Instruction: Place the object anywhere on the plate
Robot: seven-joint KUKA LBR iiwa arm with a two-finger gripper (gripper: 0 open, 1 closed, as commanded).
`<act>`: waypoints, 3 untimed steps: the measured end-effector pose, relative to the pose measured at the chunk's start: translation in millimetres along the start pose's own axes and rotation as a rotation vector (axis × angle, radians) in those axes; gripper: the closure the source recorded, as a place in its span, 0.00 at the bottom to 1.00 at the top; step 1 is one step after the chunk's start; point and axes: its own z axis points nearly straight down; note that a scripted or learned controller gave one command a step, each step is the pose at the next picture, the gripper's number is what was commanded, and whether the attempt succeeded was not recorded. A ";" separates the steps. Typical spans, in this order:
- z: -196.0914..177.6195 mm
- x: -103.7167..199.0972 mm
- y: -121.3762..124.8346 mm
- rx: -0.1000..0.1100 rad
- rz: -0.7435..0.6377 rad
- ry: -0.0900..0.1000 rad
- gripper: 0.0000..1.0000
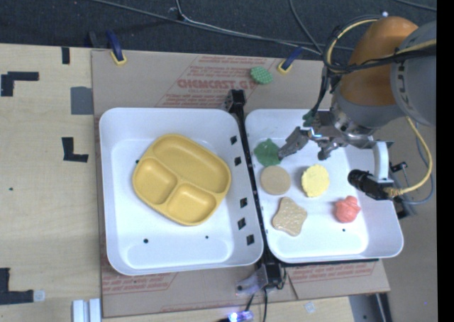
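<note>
We see the wooden surface (42, 193) carrying two shallow white bins. The left white bin (120, 242) holds a yellow three-compartment plastic plate (181, 179), lying flat near its middle. The right white bin (376, 239) holds five small toy foods: a dark green round piece (267, 152), a tan round cookie-like piece (275, 180), a yellow ridged piece (315, 181), a tan star-like piece (289, 217) and a pink piece (346, 209). The grey arm with its orange band (379, 44) reaches over the right bin's far side. Its gripper (312, 145) hangs with fingers spread, nothing between them; the green piece lies just beside its left fingertip, the yellow piece just below.
</note>
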 end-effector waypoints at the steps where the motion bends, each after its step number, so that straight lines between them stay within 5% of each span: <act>1: 64.7 -1.0 1.1 0.001 0.000 0.000 0.00; 2: 118.6 0.0 0.2 -0.002 0.000 0.000 0.00; 3: 106.1 0.8 1.0 -0.004 -0.001 0.001 1.00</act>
